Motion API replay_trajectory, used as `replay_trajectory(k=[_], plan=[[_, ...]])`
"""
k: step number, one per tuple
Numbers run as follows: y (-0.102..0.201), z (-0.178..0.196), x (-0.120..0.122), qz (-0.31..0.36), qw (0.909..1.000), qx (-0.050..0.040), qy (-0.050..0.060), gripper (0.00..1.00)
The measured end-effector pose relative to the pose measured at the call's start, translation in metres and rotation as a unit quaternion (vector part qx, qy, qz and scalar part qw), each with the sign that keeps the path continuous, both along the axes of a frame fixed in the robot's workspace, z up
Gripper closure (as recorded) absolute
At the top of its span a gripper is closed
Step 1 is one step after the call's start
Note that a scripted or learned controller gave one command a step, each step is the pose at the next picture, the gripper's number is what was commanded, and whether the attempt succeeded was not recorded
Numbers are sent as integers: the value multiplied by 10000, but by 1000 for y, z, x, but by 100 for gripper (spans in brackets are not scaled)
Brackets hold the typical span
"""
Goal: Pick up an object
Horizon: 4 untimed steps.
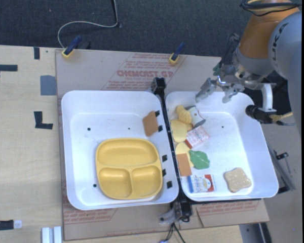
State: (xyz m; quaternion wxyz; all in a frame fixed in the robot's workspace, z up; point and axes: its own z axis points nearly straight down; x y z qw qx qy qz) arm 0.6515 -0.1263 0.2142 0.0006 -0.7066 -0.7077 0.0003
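My gripper (213,95) hangs open over the far rim of the right bin (253,151), its two fingers spread and nothing between them. Below and left of it, along that bin's left side, lies a pile: a bumpy yellow piece (184,114), a grey-white piece (197,117), a pale yellow slice (179,131), a red-and-white packet (197,136), a green leaf (199,159) and a brown slab (183,164). A small red, white and blue box (200,183) and a toast-like piece (237,180) lie near the front wall.
The left bin (76,135) holds a yellow divided plate (128,167) and a brown block (151,123) by its right wall. A black divider (164,130) runs between the bins. Two clamps (71,47) grip the cardboard's far edge.
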Motion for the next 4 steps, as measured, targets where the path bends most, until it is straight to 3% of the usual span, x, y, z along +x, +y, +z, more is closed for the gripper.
replay_trajectory(k=[1, 2, 3, 4], plan=[[12, -97, 16, 2, 10000, 1, 26, 0], [22, -129, 12, -2, 10000, -4, -19, 0], [30, -127, 17, -4, 10000, -19, 12, 0], [30, -115, 17, -1, 10000, -17, 6, 100]])
